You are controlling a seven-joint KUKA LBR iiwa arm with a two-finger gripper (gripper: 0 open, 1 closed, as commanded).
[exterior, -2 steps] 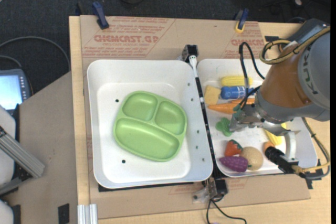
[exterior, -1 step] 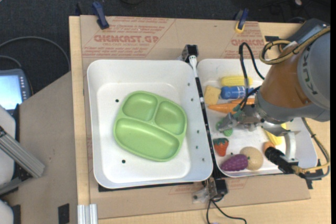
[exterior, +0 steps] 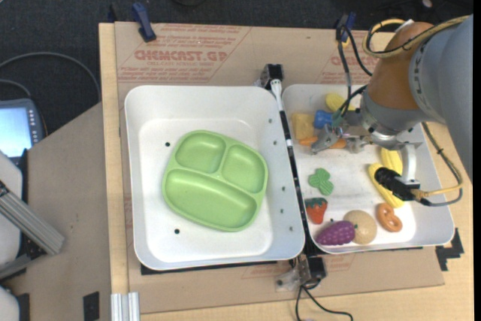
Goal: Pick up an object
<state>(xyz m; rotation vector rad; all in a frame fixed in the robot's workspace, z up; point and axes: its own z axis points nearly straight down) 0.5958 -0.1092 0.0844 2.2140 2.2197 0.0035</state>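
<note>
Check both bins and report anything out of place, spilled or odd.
Nothing stands out. The green divided plate lies flat in the left bin. The toy foods sit loose inside the right bin, none over the rim. The end effector is low among them.

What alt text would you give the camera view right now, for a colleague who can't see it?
The grey arm reaches in from the right, its gripper low over the right bin among toy foods: purple grapes, a strawberry, corn, a pretzel. The left bin holds a green divided plate.
</note>
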